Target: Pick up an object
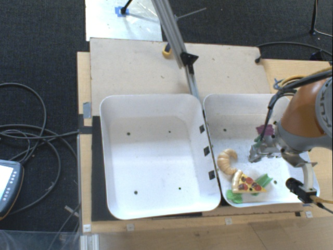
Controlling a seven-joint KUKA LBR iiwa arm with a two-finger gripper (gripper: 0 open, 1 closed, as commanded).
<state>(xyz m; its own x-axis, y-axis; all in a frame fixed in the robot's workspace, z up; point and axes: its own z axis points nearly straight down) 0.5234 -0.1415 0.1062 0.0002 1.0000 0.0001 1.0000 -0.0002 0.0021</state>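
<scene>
In the right bin (229,111) lie a tan croissant (227,160), a pizza slice toy (247,183) and a green piece (264,180) beside the slice. A small purple object (266,130) shows just beside the arm's wrist. My gripper (258,153) hangs low over the right bin, to the right of the croissant and above the pizza slice. The orange band of the arm (304,113) covers the bin's right part.
The left bin (151,155) stands beside the right one, sharing a middle wall with black tabs. A grey pole (174,33) slants across the back of the bench. Cables and a tablet (8,184) lie on the floor at left.
</scene>
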